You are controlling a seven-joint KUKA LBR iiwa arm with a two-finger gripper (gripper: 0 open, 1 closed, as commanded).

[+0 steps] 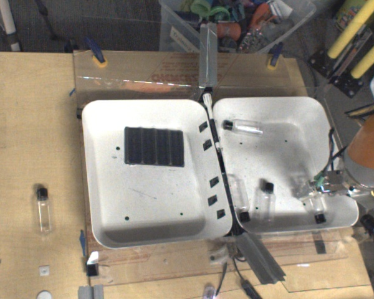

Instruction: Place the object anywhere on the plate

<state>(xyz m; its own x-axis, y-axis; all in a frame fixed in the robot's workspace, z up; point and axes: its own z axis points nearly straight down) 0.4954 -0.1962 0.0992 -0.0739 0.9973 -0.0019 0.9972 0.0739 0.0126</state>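
The gripper (313,193) hangs low over the right bin (280,114) — grip unreadable — far from the dark plate (154,146).

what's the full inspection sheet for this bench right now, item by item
surface: wooden bench bearing left bin and right bin, side by side
job's things: dark ribbed plate flat in the left bin; clear vials with dark caps in the right bin, one lying near the top, one standing lower
clutter: spare vial on the bench left of the bins
grippers: gripper low over the right bin's right side; finger state unclear
cables: thin dark cable by the right bin's edge
surroundings: clear tub of colourful items behind the bins
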